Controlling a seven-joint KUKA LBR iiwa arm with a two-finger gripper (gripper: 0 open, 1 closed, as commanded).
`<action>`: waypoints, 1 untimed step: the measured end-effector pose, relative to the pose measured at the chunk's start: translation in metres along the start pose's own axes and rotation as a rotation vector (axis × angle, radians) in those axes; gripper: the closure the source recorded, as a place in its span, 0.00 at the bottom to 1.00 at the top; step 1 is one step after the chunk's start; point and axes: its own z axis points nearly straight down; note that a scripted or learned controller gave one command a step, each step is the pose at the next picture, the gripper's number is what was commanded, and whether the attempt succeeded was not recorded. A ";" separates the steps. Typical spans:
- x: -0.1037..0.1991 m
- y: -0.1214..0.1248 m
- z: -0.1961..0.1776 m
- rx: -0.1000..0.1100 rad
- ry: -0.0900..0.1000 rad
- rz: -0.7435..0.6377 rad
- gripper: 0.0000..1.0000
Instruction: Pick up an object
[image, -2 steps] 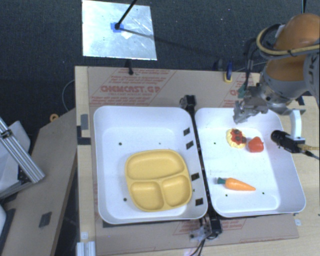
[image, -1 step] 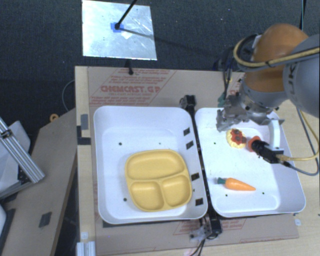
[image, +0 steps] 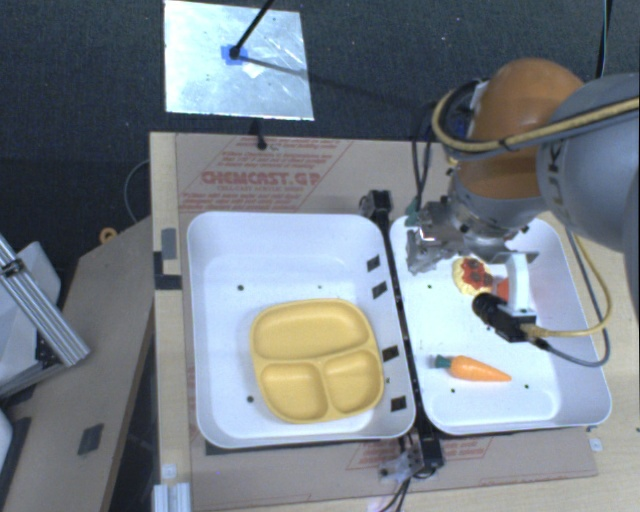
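Note:
An orange toy carrot (image: 472, 370) with a green end lies near the front of the right bin (image: 575, 395). A small yellow and red piece (image: 470, 274) rests farther back in the same bin, partly under the arm. My gripper (image: 428, 248) hangs low over the back left part of the right bin, just left of the yellow and red piece and well behind the carrot. Nothing shows in its grasp. The orange wrist band (image: 515, 110) hides the bin's back edge.
A yellow three-compartment plate (image: 315, 358) lies in the left bin (image: 230, 250). A black part with a yellow cable (image: 500, 312) hangs from the arm over the middle of the right bin. A divider with black clips (image: 392, 300) separates the bins.

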 end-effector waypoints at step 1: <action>0.036 -0.024 0.012 0.001 0.000 0.001 1.00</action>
